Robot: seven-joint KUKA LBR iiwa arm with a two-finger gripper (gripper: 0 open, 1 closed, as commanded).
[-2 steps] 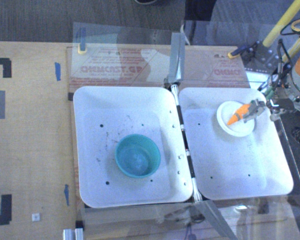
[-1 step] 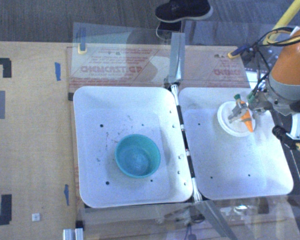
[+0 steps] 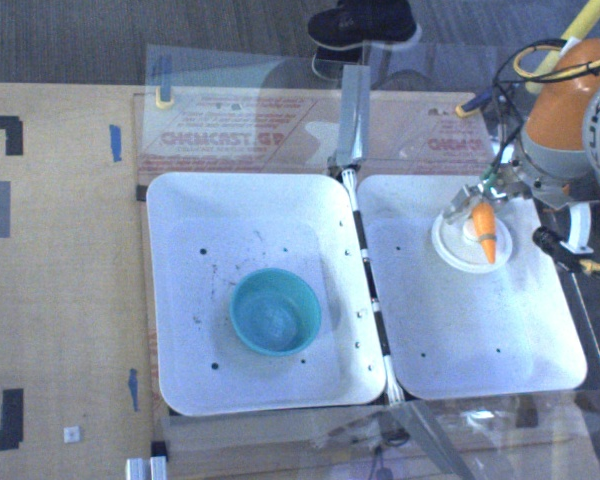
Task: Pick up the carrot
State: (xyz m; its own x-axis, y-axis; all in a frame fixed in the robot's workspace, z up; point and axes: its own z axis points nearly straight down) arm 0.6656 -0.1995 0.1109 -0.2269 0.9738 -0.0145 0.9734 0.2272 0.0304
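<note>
I see the carrot (image 3: 484,231) in the right bin (image 3: 480,358), lying on a small white plate (image 3: 458,251) near the bin's far right corner. My claw (image 3: 483,194) sits right at the carrot's upper end, but I cannot tell how it stands or whether it grips anything. A teal bowl (image 3: 275,312) rests in the left bin (image 3: 190,268).
</note>
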